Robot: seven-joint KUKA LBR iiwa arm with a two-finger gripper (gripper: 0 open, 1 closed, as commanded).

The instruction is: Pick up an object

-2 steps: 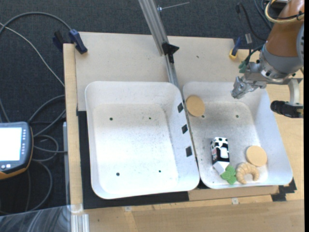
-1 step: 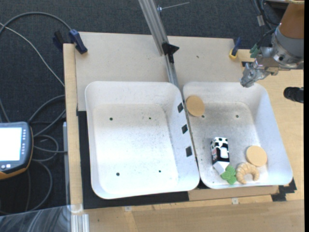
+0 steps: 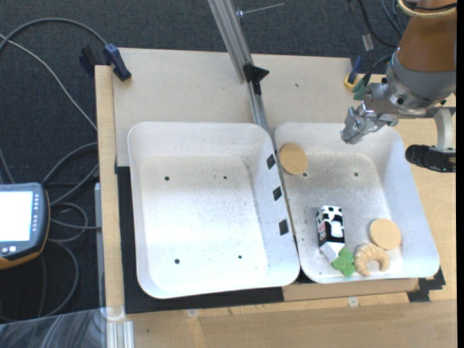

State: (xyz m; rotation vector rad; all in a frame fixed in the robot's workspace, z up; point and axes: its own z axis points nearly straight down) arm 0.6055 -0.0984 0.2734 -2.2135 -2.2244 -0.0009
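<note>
A pale wooden bench (image 3: pixel 188 85) stands on dark carpet (image 3: pixel 51 6), and a black mat (image 3: pixel 127 252) lies under the bins on it. A slanted aluminium rail (image 3: pixel 228 27) crosses the bench's far edge and runs down toward the gap between the bins, with a black bracket (image 3: pixel 254 73) clamped part-way along it. A blue clamp (image 3: pixel 116 61) grips the bench's far left corner (a smaller blue and yellow one (image 3: pixel 354 75) sits at the far right edge). At the left edge of the view a handheld control tablet (image 3: pixel 20 223) with a lit white screen lies on the floor, and grey cables (image 3: pixel 43 56) loop across the carpet around it.
</note>
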